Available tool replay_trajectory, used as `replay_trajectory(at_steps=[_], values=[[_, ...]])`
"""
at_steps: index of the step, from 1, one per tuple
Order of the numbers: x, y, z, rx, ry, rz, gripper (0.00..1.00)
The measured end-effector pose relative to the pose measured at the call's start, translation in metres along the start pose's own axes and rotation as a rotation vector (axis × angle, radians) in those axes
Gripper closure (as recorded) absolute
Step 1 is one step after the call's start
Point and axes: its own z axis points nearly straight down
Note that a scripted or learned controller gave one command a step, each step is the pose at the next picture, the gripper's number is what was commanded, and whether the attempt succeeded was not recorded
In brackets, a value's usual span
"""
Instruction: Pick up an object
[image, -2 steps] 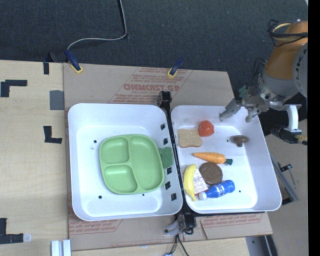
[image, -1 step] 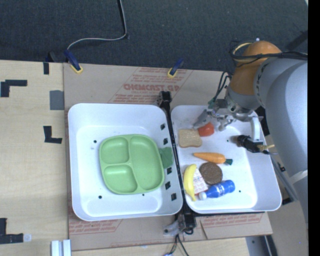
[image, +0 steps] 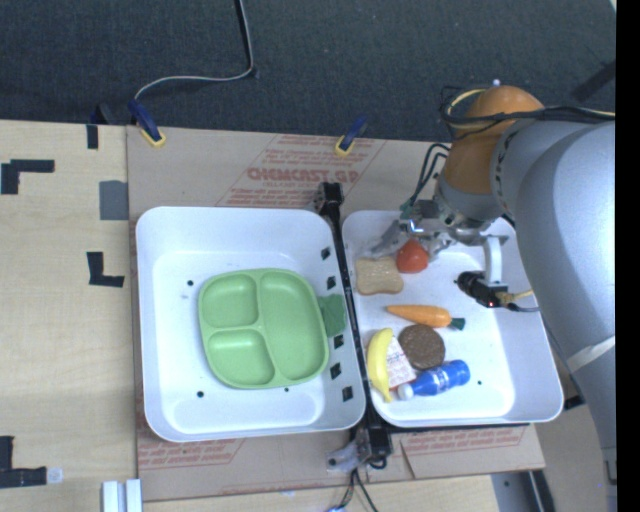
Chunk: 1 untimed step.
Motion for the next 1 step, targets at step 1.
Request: replay_trajectory(at_steps=[1], values=[[-0.0006,0.0013,-0.011,-0.005,-0.004,-0.001,1.0]])
